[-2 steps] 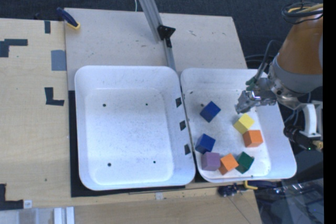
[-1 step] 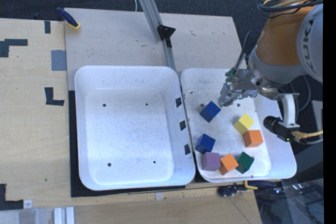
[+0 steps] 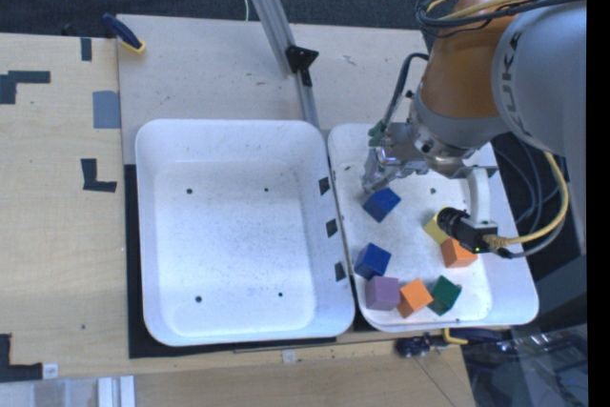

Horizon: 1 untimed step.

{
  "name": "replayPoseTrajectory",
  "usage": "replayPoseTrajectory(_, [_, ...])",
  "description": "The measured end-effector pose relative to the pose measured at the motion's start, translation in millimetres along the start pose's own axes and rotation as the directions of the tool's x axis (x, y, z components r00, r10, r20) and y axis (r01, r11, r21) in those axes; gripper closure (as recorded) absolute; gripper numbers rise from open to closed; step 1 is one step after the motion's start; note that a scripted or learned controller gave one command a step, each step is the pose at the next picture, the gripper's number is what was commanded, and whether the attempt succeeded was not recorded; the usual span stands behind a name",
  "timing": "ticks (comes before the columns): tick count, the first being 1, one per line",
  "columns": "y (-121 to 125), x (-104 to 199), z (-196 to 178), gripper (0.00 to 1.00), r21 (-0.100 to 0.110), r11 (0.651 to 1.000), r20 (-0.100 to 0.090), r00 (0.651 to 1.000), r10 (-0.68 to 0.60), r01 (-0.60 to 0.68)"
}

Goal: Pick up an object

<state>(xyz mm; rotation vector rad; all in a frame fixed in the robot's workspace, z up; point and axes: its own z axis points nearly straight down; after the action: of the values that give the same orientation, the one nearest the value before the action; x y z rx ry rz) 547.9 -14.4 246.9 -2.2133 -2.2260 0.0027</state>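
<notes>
One blue cube just below end effector, finger spread unclear, right bin

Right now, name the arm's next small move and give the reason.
Probably lower straight down a little: the gripper hangs just above the upper blue cube in the right bin, and that cube sits apart from the other blocks.
</notes>
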Motion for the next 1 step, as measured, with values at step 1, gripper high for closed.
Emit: replayPoseTrajectory(1, [23.5,44.3,-3.9,1.0,-0.001,1.0,0.0,1.0,0.003,-0.003])
